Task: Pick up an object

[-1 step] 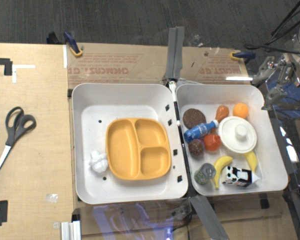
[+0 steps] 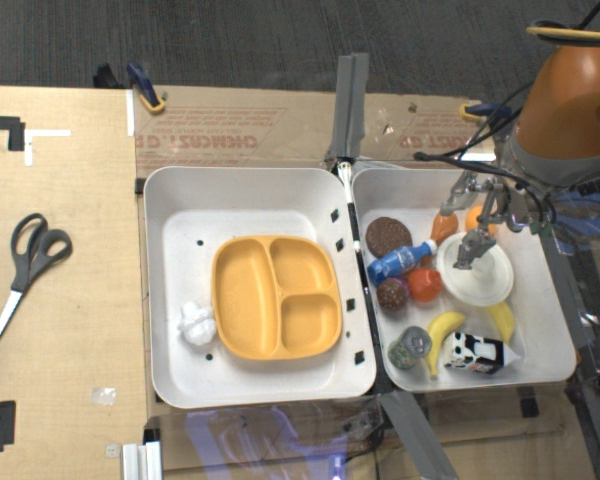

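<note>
The right bin holds several small things. Among them are a white round dish, a blue bottle, a red ball, a dark brown disc, a brown ball, a banana, a tin can and a black-and-white carton. An orange piece lies at the bin's back. My gripper hangs over the dish's back rim, just right of the orange piece. Nothing is visibly held in it.
In the left bin sit a yellow divided plate and a white crumpled lump. Scissors lie on the bench at far left. The arm's orange band looms over the right bin's back right corner, with cables beside it.
</note>
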You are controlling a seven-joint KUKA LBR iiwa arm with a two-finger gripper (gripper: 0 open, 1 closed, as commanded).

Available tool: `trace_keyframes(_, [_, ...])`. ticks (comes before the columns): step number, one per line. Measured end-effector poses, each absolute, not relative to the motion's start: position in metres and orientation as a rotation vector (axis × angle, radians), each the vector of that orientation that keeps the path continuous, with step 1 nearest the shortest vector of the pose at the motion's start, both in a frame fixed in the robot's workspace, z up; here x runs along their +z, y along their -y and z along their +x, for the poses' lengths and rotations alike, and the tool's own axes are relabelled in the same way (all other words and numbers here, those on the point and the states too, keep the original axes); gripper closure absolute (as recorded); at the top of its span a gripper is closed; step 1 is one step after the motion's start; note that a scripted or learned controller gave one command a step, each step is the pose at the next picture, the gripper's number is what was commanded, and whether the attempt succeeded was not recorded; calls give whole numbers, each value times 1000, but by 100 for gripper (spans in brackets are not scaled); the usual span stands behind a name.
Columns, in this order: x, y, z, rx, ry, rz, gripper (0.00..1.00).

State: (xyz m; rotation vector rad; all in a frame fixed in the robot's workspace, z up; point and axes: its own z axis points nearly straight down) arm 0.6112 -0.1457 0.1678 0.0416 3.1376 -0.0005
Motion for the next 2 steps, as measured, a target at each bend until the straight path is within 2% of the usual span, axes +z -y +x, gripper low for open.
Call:
trace_keyframes(1, [94,153,656,-1,-3122,280,0])
trace_keyframes(2, [93,110,631,0,-3099,490,0])
